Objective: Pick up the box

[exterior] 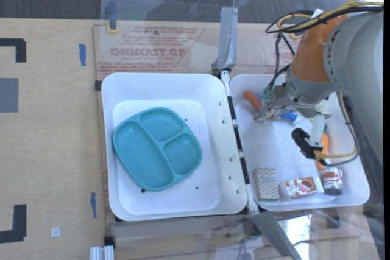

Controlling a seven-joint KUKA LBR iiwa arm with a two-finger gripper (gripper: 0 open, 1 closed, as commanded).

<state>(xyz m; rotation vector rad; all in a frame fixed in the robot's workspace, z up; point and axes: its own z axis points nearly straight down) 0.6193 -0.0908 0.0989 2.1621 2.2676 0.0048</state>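
Two small boxes lie along the front wall of the right bin (359,195): a checkered beige box (266,184) and, touching its right side, a white and red box (300,187). My gripper (266,112) hangs low over the back of the same bin, well behind both boxes. It sits just beside an orange carrot-shaped piece (251,98), and a small blue item (290,115) shows right under the wrist. Nothing is visibly held.
A small red and white can (332,180) stands to the right of the boxes. An orange item (325,144) lies near the right bin's right wall. The left bin (122,85) holds a teal divided plate (156,147).
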